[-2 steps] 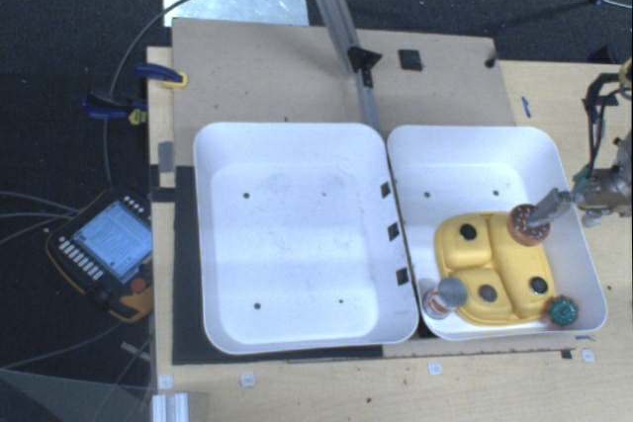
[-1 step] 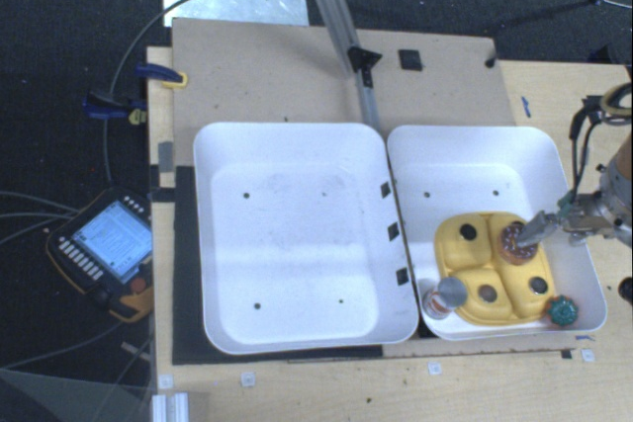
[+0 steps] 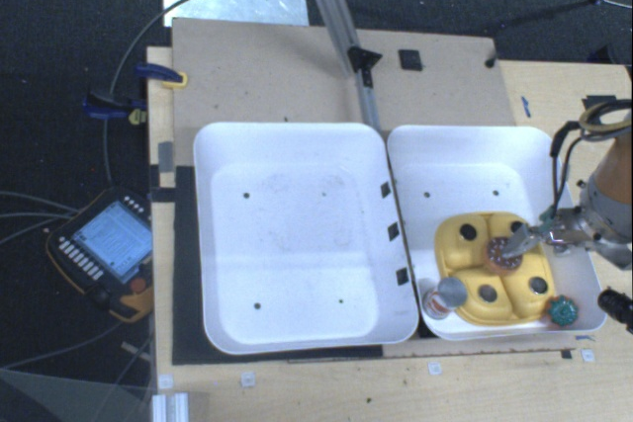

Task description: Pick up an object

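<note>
Camera view: tool (image 3: 511, 249) prob. touching yellow tray (image 3: 473, 264).

Two white bins (image 3: 297, 153) are sitting on a tan desk (image 3: 435, 84), the right one showing a yellow tray (image 3: 470, 257) dotted with dark holes, a teal knob (image 3: 563, 311) and a silver-capped piece (image 3: 450, 292).

Grey arm (image 3: 605, 203), black looped cables (image 3: 579, 128)

Arm low, gripper (image 3: 516, 245) (tilted) leftward
</note>
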